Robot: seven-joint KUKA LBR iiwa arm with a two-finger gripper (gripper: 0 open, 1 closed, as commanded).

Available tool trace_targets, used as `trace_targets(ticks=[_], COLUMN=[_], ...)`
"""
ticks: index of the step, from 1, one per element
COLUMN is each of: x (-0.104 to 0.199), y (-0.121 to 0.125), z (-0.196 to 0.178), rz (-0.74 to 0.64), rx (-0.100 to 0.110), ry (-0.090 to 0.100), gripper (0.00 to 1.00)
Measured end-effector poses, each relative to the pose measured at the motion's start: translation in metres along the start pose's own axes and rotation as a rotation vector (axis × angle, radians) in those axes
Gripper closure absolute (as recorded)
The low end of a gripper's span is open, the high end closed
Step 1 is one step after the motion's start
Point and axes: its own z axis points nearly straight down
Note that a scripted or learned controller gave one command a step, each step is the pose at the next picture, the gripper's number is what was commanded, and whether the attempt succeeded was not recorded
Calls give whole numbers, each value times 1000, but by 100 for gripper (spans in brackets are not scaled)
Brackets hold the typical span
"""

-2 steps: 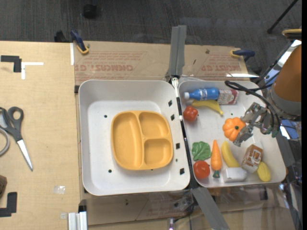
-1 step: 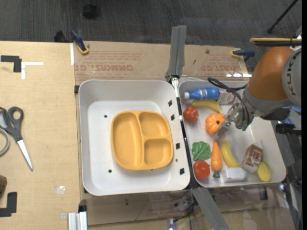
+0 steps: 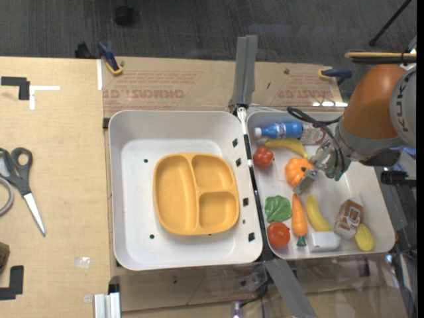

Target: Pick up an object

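- Wooden bench top [image 3: 53, 177] is carrying scissors [image 3: 23, 184] at far left, with grey carpet lying beyond.
- Left bin [image 3: 126, 197] is holding a yellow divided plate [image 3: 197, 193].
- Right bin [image 3: 377, 197] is holding a tomato [image 3: 264, 157], lettuce [image 3: 278, 208], carrot [image 3: 299, 218], banana [image 3: 315, 212], bottle [image 3: 281, 130] and small orange pumpkin [image 3: 298, 171].
- Gripper [image 3: 309, 179] is hanging just right of the pumpkin, tips touching or nearly touching it; whether it is grasping anything cannot be told.
- Arm [image 3: 374, 111] is reaching in from the right, so the pumpkin is lying leftward of the tool.
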Motion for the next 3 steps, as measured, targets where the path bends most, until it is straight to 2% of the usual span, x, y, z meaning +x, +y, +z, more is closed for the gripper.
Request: trace_targets(ticks=[1,2,3], x=[1,30,29], y=[50,-24,-24], z=[3,3,-6], rz=[5,48,47], rx=[-1,1,0], ry=[-1,1,0], gripper=[0,0,100])
